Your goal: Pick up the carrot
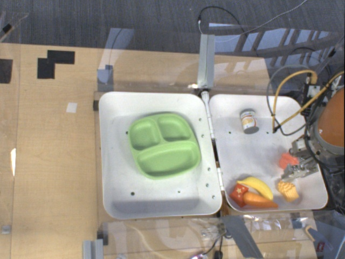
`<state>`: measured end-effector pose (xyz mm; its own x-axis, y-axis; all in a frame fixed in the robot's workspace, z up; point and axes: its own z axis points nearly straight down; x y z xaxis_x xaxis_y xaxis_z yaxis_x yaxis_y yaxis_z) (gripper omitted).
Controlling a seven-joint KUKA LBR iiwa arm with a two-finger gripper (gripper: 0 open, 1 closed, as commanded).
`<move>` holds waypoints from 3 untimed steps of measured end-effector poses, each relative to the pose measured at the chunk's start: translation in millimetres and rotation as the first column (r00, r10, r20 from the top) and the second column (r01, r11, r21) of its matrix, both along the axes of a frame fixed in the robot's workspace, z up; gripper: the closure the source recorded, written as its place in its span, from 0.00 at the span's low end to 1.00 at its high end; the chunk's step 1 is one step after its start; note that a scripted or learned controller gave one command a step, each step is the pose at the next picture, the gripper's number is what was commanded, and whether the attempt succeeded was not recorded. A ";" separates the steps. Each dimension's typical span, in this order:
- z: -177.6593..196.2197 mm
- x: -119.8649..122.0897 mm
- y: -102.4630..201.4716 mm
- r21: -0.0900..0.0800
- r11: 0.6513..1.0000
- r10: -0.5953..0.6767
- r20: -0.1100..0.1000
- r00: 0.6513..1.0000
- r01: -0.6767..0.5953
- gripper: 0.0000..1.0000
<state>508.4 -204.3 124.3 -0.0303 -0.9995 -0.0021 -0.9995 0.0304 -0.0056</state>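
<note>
While the carrot (260, 200) lies untouched at the near edge of the right bin (237, 150), a banana (256, 186) rests just above it and a red item (237, 193) sits against its left end. A yellow, bumpy piece (288, 190) lies just to the right, with a small orange-red piece (288, 159) farther up. The robot's hand (298, 169) hangs over the bin's right side, between those two pieces and apart from the carrot; whether it is released or clenched cannot be told. A small jar (248, 121) stands near the bin's far side. A green divided plate (163, 144) lies in the left bin (116, 161) on the worktop (48, 144).
</note>
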 end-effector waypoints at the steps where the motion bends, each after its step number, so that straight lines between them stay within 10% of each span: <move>1: -22.8 -0.4 -1.2 -0.020 0.949 0.315 0.016 0.949 -0.315 1.00; 2: -10.7 -11.8 8.0 -0.003 0.855 0.519 0.000 0.855 -0.519 1.00; 3: -18.4 -14.4 12.3 -0.019 0.663 0.749 0.003 0.663 -0.749 1.00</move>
<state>494.0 -192.1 105.9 0.7283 -0.6850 0.0166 -0.6850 -0.7285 -0.0089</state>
